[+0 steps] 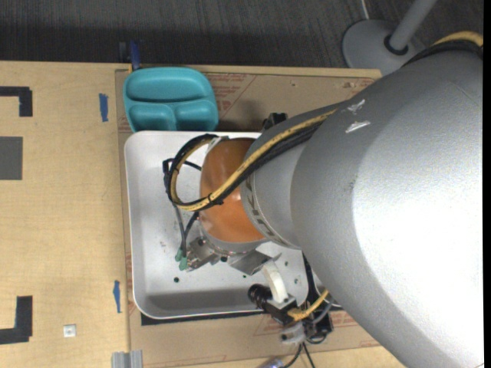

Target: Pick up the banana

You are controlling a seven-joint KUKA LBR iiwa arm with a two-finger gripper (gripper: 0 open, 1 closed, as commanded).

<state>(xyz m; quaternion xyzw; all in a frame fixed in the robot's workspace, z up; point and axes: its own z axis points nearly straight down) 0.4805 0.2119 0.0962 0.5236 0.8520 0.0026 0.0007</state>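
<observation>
The gripper (192, 257) is lowered mid-frame into the white bin (146, 205); its state cannot be told. With no banana located, a blind miss is risked.

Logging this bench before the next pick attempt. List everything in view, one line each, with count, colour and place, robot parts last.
bin: one, white, shallow, centre of the view, partly under the arm.
divided tray: one, teal, just beyond the bin's far edge.
bench top: one, tan board, with blue tape marks and black markings along its left side.
stand base: one, grey, round with a pole, on the dark floor at top right.
arm: one, grey with an orange band, reaching in from the right over the bin; black and yellow cables loop along it.
The banana cannot be picked out; the arm covers much of the bin.
</observation>
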